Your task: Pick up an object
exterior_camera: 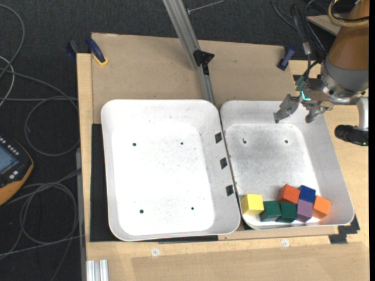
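The tool [297, 110] hangs over the far edge of the right bin [328, 151], its 2 fingers spread wide and holding nothing. The blocks [287, 204] huddle in that bin's near corner, well apart. This looks like the approach step; next it must travel there and descend on 1 block.

Both bins [158, 113] are white with fine dark speckling. The blocks are yellow [253, 203], green [271, 209], orange [288, 192], blue [306, 193] and purple [304, 208]. The table [146, 69] is tan; the arm [350, 51] is orange above grey.
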You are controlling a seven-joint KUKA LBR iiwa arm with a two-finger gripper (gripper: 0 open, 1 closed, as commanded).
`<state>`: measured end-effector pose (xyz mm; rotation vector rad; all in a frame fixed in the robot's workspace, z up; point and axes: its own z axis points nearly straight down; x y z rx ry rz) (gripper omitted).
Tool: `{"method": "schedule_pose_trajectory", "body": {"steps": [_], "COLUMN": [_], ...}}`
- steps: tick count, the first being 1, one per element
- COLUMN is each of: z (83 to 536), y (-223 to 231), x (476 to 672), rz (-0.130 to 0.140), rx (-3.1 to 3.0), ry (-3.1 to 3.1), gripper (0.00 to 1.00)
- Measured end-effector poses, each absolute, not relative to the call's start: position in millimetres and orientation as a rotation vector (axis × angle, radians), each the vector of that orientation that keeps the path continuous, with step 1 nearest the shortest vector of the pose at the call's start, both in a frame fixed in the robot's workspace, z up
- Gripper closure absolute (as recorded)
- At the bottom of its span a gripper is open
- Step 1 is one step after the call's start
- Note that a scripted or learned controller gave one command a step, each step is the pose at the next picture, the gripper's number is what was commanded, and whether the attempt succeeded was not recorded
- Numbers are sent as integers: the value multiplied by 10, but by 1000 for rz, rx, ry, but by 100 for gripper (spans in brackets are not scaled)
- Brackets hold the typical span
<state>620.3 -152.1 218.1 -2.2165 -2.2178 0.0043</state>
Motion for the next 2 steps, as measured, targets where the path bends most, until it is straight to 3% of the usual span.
{"method": "schedule_pose_trajectory", "body": {"steps": [1,2], "z": [2213,1681], "y": [-1522,-1446], "x": [6212,6282], "rz": [0,5], "rx": [-2218,-2215], "ry": [-2223,-2220], "gripper": [0,0]}}
